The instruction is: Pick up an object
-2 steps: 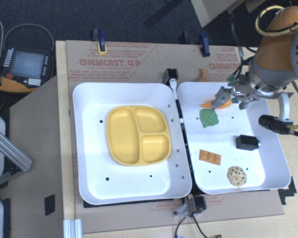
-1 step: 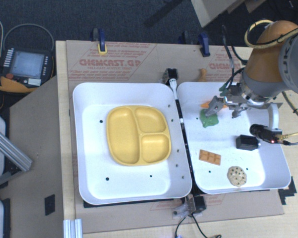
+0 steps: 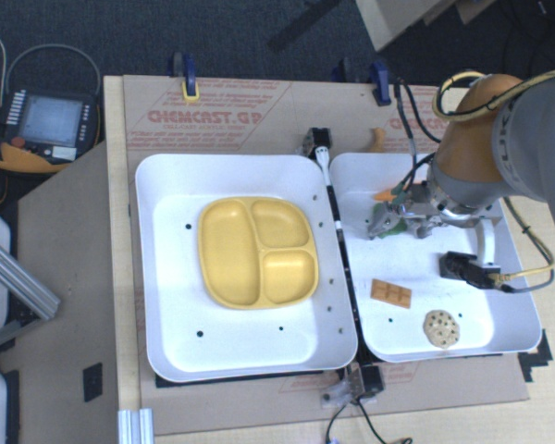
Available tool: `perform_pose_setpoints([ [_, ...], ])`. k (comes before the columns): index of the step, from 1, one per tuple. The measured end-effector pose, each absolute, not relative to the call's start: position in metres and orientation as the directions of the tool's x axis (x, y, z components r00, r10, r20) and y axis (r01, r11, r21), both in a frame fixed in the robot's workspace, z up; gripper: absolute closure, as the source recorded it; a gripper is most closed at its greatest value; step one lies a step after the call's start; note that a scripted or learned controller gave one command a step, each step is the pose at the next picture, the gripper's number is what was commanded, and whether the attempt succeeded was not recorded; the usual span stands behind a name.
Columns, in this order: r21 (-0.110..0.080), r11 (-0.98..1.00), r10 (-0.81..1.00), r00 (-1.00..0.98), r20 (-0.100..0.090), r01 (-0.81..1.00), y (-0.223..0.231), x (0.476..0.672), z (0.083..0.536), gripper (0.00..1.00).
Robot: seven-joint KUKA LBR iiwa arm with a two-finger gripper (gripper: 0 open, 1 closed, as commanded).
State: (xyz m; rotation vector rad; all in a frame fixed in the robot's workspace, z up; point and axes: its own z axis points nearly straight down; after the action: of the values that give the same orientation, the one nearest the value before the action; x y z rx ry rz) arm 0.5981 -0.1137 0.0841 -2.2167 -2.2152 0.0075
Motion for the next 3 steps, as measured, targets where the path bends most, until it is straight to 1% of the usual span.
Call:
perform_pose_setpoints([
  [1, -0.004, -0.001, 1.000, 0.001, 0.001, 1.000, -0.113, 0.598, 0.085, 0.00],
  [2, -0.001, -0.001, 1.000, 0.001, 0.001, 1.000, -0.113, 0.599, 0.095, 1.00],
  [3, 0.007, 0.001, 1.000, -0.001, -0.002, 1.000, -0.116, 0.608, 0.142, 1.00],
])
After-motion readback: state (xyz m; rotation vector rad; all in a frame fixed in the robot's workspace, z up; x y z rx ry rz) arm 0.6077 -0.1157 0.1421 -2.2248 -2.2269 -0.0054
